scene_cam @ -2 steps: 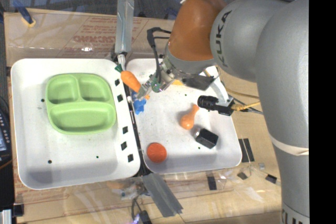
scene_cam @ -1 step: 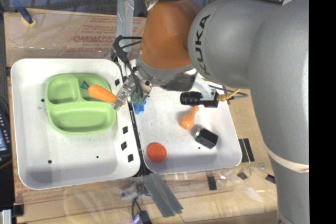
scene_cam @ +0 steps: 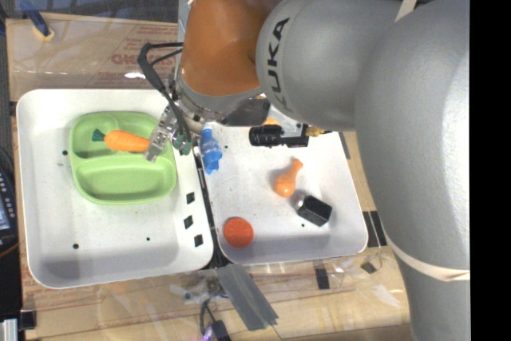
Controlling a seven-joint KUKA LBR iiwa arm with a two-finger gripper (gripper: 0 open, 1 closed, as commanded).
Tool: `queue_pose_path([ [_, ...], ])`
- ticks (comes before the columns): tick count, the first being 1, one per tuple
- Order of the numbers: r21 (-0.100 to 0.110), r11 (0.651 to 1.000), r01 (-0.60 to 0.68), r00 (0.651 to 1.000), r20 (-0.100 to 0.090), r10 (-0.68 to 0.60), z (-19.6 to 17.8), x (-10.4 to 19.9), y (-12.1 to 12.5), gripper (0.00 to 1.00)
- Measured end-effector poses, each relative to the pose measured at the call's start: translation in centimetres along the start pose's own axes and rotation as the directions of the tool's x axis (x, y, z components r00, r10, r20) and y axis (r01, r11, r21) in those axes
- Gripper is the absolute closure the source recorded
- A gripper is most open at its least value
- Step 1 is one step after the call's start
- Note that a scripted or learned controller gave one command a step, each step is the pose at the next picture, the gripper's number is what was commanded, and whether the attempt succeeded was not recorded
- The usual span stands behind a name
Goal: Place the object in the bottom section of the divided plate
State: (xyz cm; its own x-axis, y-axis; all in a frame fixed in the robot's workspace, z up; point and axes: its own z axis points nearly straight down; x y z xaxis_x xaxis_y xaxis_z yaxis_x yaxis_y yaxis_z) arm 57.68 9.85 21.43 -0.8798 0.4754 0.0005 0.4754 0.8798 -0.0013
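Carrot lies in the far section of the green plate

Carrot is what we see first: an orange toy with a green top, lying on its side in the far section of the divided green plate, its green end to the left. The plate sits in the left white bin, toward that bin's far side. The near section of the plate holds nothing that we can see.

We find the gripper at the carrot's right end, over the plate's right part, just beside or touching the carrot; we cannot tell which. Whether it is apart or together is not clear to us from this angle. The grey arm with its orange band reaches across from the right and covers the far part of the right white bin.

In the right bin we see a blue object near its left wall, an orange ball at the near side, an orange pear-shaped toy in the middle, and a black block just right of that toy.
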Motion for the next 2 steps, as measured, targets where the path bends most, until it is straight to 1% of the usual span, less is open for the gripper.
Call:
queue_pose_path([
  [1, 0.000, 0.931, 0.364, 0.931, -0.001, -0.364, 2.28, -0.82, -2.91, 1.00],
  [2, 0.000, 0.931, 0.365, 0.931, -0.001, -0.365, 2.27, -0.82, -2.90, 0.00],
])
